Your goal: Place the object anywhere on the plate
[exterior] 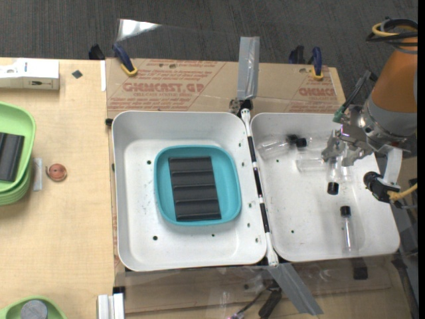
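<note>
Nearest, at 6 o'clock in the right bin [372,244]: a clear plastic tube with black cap [346,226], lying flat. Just above it, the jaws [334,171] hang over a second clear capped tube [333,181], which seems to sit between the fingers; can't tell if clamped. A third tube [282,143] lies at 11 o'clock. Left bin [133,198]: teal rounded-square plate [163,191], glossy, carrying a black ribbed slab [194,188]. Farther back, printed cardboard [172,82] on the wooden tabletop [60,244].
</note>
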Controlling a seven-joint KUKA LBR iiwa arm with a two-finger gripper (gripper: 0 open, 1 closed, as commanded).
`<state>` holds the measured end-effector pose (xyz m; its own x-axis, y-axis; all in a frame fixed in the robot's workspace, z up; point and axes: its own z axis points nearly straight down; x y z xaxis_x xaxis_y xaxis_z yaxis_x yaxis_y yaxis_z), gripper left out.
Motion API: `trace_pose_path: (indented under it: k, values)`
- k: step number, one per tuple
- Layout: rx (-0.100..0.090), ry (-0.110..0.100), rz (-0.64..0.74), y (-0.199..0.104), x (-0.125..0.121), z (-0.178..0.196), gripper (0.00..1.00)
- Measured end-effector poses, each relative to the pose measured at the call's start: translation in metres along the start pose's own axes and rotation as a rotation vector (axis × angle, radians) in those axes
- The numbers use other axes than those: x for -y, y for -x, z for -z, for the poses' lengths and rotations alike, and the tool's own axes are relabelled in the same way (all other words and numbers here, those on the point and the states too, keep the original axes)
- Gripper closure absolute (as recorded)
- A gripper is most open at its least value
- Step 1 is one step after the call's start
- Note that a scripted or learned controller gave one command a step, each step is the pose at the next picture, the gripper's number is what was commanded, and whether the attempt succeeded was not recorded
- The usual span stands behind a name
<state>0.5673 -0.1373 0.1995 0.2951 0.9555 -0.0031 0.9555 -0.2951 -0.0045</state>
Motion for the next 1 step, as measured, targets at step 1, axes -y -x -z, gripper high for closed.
trace_pose_path:
  k: [1]
  values:
    - [0.0,0.0,-0.001,0.0001,-0.0001,0.0001,0.0]
